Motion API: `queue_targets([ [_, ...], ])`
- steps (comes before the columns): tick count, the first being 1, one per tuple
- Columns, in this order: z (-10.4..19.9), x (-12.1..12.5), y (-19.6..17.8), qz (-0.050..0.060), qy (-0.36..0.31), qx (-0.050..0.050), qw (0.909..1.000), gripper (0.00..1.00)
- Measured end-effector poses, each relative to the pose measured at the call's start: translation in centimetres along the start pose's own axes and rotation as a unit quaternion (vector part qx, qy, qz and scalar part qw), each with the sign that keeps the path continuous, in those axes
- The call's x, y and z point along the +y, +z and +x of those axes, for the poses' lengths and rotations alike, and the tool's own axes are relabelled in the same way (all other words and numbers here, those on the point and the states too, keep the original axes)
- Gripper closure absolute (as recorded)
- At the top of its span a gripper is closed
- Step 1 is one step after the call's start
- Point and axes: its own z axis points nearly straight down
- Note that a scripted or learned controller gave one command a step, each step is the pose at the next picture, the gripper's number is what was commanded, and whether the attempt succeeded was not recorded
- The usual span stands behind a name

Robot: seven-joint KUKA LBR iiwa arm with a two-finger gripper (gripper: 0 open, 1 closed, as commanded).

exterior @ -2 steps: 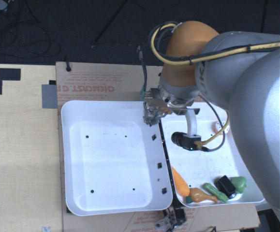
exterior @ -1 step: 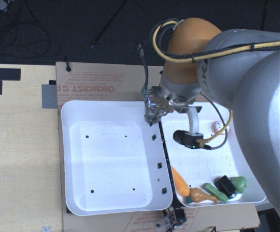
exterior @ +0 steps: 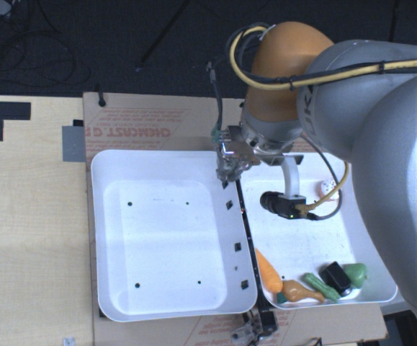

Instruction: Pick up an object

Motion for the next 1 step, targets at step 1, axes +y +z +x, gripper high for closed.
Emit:
queue_targets([
  [1,-0.02,0.00,-0.93,0.001,-0.003,0.000,1.0000,1.00],
])
